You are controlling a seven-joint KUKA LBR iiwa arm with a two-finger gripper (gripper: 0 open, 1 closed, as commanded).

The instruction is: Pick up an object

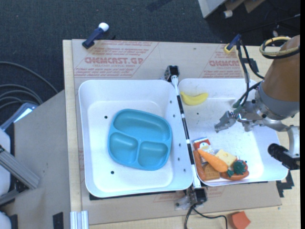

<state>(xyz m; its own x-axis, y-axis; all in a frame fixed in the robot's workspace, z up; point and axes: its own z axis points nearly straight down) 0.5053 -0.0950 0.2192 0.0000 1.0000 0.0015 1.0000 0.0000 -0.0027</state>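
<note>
Bench (119,56) bears two white bins (95,175) side by side

Blue tray (139,140) in left bin (90,128), banana (194,98) in rt bin (214,87).

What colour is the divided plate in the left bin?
Light blue; the plate shows plainly in the camera view.

1. This is a robotics lab or test cell, not a home.
2. A desk (143,56) of bare board printed with a maker's name carries two white bins (90,128), clamped together at the frame's centre.
3. Loose cables (19,89) lie on dark carpet at the left.
4. A grey and orange robot arm (281,80) with trailing wires enters from the right.
</note>
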